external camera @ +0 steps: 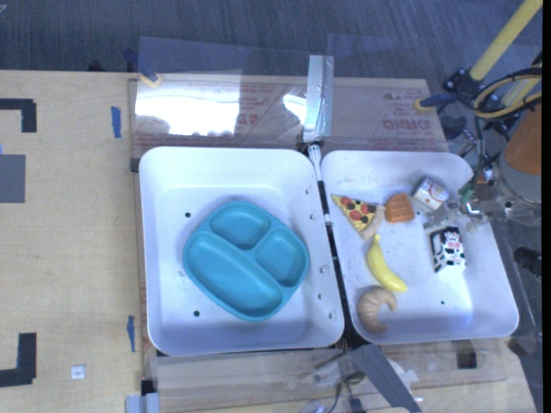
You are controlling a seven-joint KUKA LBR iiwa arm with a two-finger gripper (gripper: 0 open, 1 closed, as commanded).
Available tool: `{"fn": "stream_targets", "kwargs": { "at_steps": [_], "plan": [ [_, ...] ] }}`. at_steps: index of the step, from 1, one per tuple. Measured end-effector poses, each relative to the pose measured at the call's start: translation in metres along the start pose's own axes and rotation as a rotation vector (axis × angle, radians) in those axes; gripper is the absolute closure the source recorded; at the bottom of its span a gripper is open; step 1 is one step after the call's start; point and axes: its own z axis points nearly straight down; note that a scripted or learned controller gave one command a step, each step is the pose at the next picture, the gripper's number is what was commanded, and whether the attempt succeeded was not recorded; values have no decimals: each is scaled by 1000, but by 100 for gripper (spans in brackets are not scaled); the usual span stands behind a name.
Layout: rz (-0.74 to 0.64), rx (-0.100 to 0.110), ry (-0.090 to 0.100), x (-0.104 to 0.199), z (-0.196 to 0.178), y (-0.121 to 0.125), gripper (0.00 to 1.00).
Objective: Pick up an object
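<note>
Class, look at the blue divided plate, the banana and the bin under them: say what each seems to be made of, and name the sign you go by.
Blue divided plate: likely moulded plastic, matte, one even turquoise with soft rounded ridges.
Banana: probably a plastic toy, smooth, uniformly bright yellow, unblemished.
Right bin: seemingly thin white plastic or coated sheet, slightly glossy, with rounded corners; the look leaves it open.

The left bin holds a teal divided plate with three compartments, lying flat near its middle. Behind both bins a sheet of clear plastic stands over cardboard printed with red letters. Strips of blue tape mark the pale wooden surface at the left, along with black corner marks. A yellow pole slants across the top right corner above dark carpet.
</note>
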Motion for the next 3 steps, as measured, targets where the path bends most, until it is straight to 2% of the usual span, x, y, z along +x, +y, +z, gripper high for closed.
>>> {"fn": "stream_targets", "kwargs": {
  "at_steps": [1,2,3],
  "plan": [
    [-256,-13,-12,10,35,8,0],
    [-255,-20,-16,9,22,9,100],
    [53,-12,-9,93,-80,50,100]
  ]
}}
